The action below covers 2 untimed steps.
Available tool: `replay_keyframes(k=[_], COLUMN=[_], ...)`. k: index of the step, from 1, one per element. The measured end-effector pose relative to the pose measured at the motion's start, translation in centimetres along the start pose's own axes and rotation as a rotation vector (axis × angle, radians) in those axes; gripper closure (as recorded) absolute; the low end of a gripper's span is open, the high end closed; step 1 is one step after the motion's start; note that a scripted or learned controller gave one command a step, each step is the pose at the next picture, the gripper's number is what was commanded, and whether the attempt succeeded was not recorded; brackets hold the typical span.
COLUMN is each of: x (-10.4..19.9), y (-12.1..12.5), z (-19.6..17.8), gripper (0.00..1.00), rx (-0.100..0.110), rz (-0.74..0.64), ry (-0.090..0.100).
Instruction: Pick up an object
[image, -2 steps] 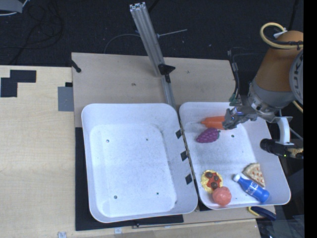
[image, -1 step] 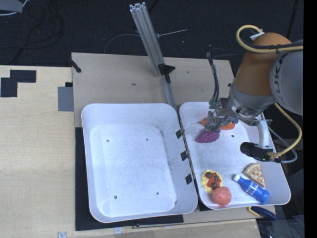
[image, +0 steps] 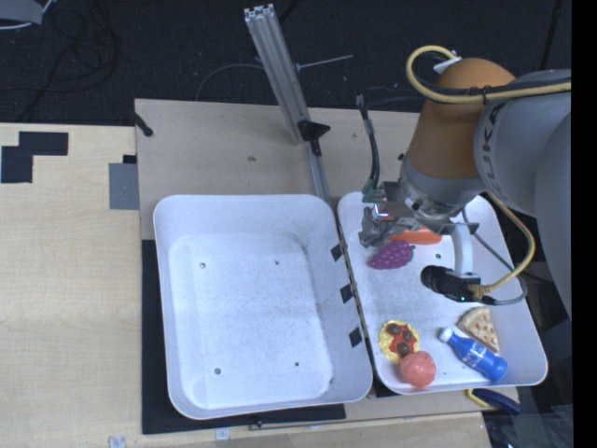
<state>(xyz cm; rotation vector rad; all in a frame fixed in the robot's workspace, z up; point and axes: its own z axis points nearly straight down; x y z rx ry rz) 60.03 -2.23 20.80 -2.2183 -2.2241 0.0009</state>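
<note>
A purple bunch of grapes (image: pixel 392 255) lies in the right bin (image: pixel 378 297), in its far half, near the wall shared with the other bin. An orange carrot (image: pixel 417 237) lies just beside the grapes on their far side, pointing across the bin. The hand (image: pixel 373 224) is low over the far left corner of this bin, right at the grapes' far left edge. Whether it touches them cannot be told, nor whether it is spread or pressed together, since its metal parts blur into each other. Nothing can be seen pinched in it. The arm (image: pixel 457 147) comes in from the right, and its orange band stands over the bin's far rim.

In the near half of the same bin lie four more things. A yellow piece with red on top (image: pixel 398 338) sits by the left wall, with a red ball (image: pixel 418 369) touching it on the near side. To their right a blue bottle (image: pixel 474 353) lies on its side, white cap toward the bin's middle, and a pizza slice (image: pixel 479 326) lies just beyond it.

The left bin (image: pixel 252 297) shows bare white floor. Both bins sit on a pale wooden desk (image: pixel 65 278), and a metal rail (image: pixel 280 73) runs slantwise behind them.
</note>
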Motion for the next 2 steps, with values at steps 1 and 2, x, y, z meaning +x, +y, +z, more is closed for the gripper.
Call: replay_keyframes(k=[1,2], x=[5.8,10.8], y=[-0.5,-0.2], z=[0.1,0.4], gripper=[1.00,1.00], rx=[0.001,0.000], rz=[-0.002,0.000], ry=[0.001,0.000])
